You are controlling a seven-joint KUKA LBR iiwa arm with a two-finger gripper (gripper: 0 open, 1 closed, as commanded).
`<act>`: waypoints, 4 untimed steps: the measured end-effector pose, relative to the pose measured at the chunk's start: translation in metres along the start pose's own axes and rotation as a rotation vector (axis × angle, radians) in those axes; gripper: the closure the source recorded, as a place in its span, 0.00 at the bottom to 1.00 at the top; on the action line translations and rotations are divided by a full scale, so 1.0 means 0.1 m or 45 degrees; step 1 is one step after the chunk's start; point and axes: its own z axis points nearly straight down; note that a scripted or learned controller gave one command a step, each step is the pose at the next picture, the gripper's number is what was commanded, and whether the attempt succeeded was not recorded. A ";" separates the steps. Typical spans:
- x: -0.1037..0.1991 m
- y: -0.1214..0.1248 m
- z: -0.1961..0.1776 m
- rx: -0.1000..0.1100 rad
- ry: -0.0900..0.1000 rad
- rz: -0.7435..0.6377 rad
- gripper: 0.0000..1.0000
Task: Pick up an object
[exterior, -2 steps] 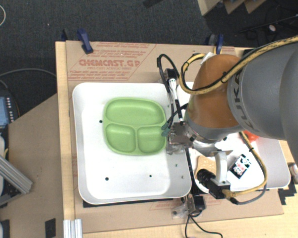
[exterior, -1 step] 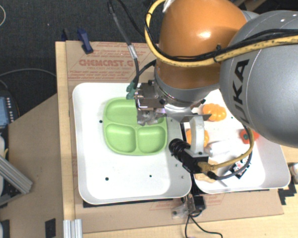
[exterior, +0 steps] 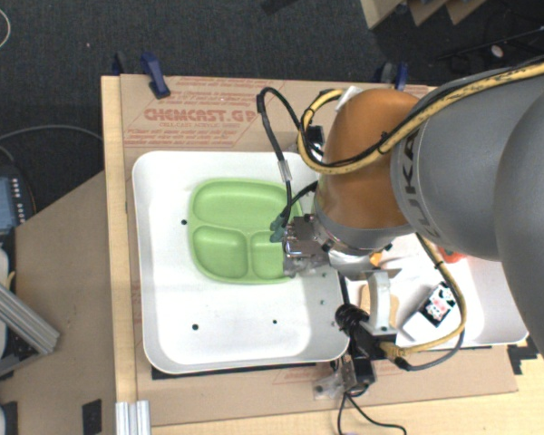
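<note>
A light green divided plate (exterior: pixel 236 229) lies flat in the left white bin (exterior: pixel 163 297), toward its upper right. My gripper (exterior: pixel 295 243) hangs at the plate's right rim, over the seam between the two bins. The bulky grey arm with its orange band (exterior: pixel 372 161) covers the gripper from above, so what lies between the fingers is hidden.
The right bin (exterior: pixel 490 315) is mostly under the arm; a small black, white and red object (exterior: pixel 438 304) and a tan wooden piece (exterior: pixel 378 299) lie in it. Black and yellow cables (exterior: pixel 408 343) loop over the front edge. The bench's brown board (exterior: pixel 199 111) surrounds the bins.
</note>
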 end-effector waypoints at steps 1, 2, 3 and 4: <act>0.69 0.03 -1.77 -0.040 0.019 -0.022 1.00; 0.23 -0.01 -1.46 -0.012 0.005 -0.004 1.00; 0.78 -0.01 -1.83 -0.023 0.011 -0.018 1.00; 1.11 0.07 -2.75 -0.032 0.014 -0.017 1.00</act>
